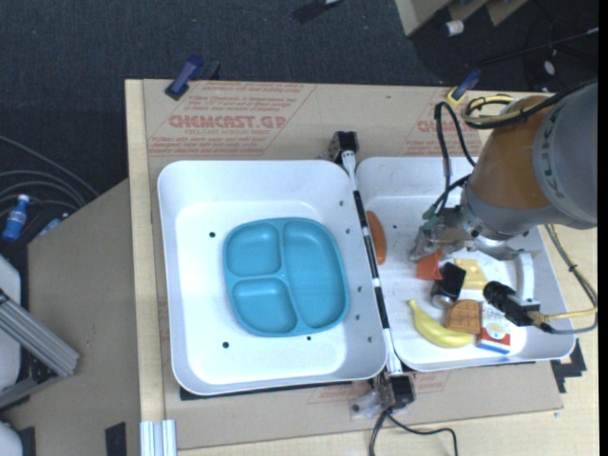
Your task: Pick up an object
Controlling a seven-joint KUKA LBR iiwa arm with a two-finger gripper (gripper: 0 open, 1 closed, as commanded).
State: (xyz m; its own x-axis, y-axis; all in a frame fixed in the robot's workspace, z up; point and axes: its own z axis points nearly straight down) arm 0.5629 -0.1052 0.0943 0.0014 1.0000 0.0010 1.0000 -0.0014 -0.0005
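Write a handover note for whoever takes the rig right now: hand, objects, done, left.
Hand: low in the right bin, among the objects; I can't tell whether it grips anything.
Right bin: orange piece at the left wall, banana at the front, brown block beside it, plus small black and red items under the arm.
Left bin: blue tray, three compartments.
Done: arm is down in the right bin.
Left: no object visibly lifted; a pick is yet to be confirmed.

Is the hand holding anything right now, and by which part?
Cannot be told: the hand is low among items in the right bin, its grip hidden by the wrist.
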